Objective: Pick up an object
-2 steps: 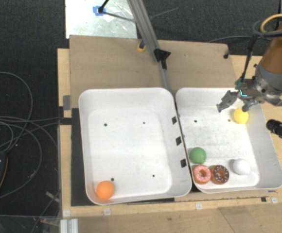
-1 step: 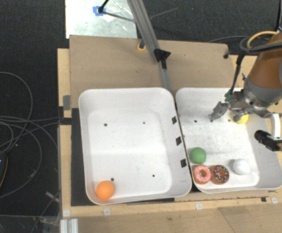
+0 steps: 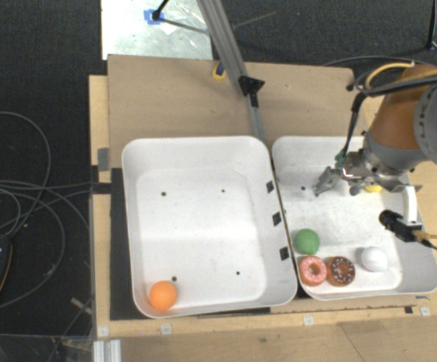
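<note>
Green ball (image 3: 306, 240) | right bin, near claw (image 3: 331, 181) | claw spread, nothing between fingers

An orange ball (image 3: 163, 295) lies alone in the left bin (image 3: 196, 157), at its near left corner, close against the wall. The other four objects sit in the right bin (image 3: 294, 153), all toward its near side. A green ball (image 3: 307, 240) rests by that bin's left wall. Just nearer than it lies a pink-frosted doughnut (image 3: 313, 271), flat, hole upward. Touching its right side is a chocolate doughnut with sprinkles (image 3: 341, 271), also flat. Right of that, slightly apart, sits a white ball (image 3: 373, 259), hard to tell from the white floor beneath it.
</note>
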You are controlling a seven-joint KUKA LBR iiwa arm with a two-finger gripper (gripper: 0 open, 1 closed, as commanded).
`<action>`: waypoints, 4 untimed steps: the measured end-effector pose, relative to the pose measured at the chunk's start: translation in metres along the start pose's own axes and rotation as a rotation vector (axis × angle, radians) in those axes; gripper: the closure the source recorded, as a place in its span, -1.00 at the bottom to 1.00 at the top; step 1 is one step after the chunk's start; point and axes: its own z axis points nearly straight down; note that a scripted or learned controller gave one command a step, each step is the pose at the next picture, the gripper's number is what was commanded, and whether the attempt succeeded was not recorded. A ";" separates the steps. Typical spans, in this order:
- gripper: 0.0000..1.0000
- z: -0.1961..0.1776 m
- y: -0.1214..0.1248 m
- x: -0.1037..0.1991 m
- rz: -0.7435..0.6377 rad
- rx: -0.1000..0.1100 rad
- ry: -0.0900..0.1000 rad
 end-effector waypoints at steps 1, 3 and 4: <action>-1.00 0.023 0.000 0.000 0.001 -0.002 -0.001; 1.00 -0.035 0.004 0.005 -0.001 -0.009 -0.001; 1.00 -0.079 0.006 0.008 -0.003 -0.010 -0.002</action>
